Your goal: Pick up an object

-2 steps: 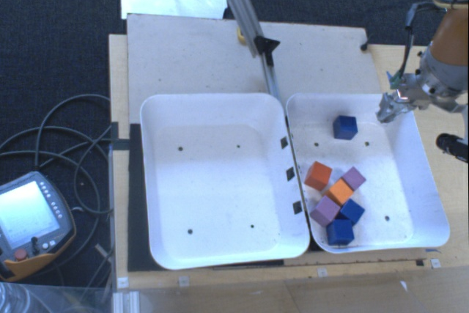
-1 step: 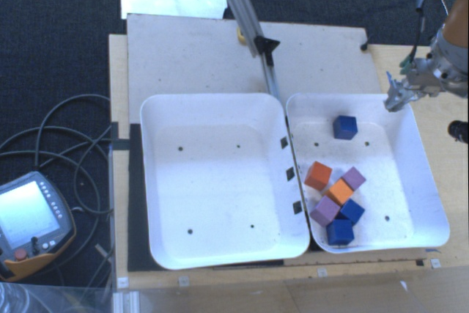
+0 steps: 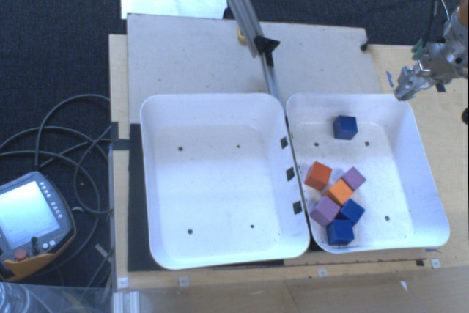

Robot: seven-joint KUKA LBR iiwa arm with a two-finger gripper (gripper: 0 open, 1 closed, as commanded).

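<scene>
Above the right bin's [image 3: 425,179] far right rim, the pincer [image 3: 407,83] hangs off to the side; whether it is spread, I cannot tell. A lone blue cube [image 3: 345,127] sits apart, while 6 cubes [image 3: 336,201] crowd together, so a grab there could slip or nudge neighbours. The left bin [image 3: 150,179] and a rod [image 3: 238,0] lie clear of its way.

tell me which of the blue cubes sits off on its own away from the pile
The blue cube near the far side of the right bin. It touches nothing, while the other two blue cubes crowd against the orange and purple ones.
</scene>
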